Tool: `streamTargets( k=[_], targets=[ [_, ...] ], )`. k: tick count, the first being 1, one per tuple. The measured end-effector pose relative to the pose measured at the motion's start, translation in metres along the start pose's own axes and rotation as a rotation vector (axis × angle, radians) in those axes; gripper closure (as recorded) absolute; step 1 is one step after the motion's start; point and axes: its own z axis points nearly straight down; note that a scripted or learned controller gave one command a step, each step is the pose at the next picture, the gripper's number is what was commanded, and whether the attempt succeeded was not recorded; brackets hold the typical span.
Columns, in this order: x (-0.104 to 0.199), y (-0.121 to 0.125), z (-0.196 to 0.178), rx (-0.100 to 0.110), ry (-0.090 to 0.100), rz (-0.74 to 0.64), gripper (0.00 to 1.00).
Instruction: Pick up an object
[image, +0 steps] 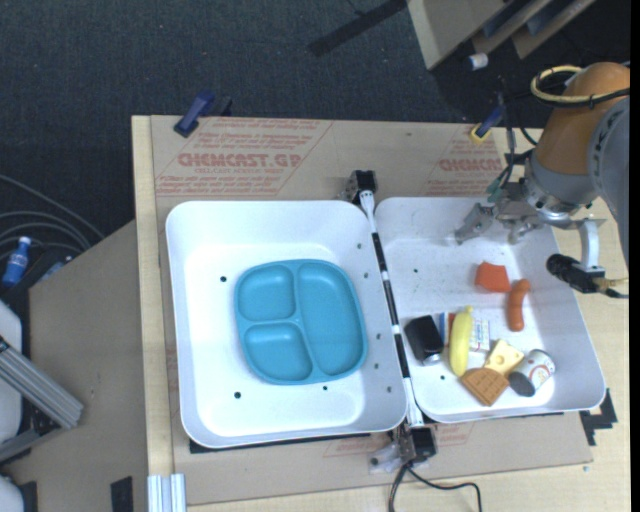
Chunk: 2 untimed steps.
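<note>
My gripper (492, 226) hangs over the back of the right bin (430, 235), its two fingers spread open with nothing between them. In front of it lie an orange block (491, 276) and a toy sausage (516, 304). Nearer the front edge are a black block (425, 336), a yellow banana (460, 341), a cheese wedge (503, 355), a waffle cracker (485, 384) and a small can (533, 372). A blue divided plate (299, 320) rests in the left bin (200, 260).
The orange-banded arm (575, 130) comes in from the upper right above the right bin's back corner. A black divider with clamps (385, 290) runs between the bins. Cables and a blue clip (195, 113) lie off the board to the left and back.
</note>
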Motion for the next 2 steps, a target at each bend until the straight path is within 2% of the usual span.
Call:
streamTargets(
  k=[1,2],
  targets=[
    [0.001,-0.001,0.011,0.005,0.003,0.000,0.00],
    [0.001,0.000,0.000,0.003,0.001,-0.001,1.00]
  ],
)
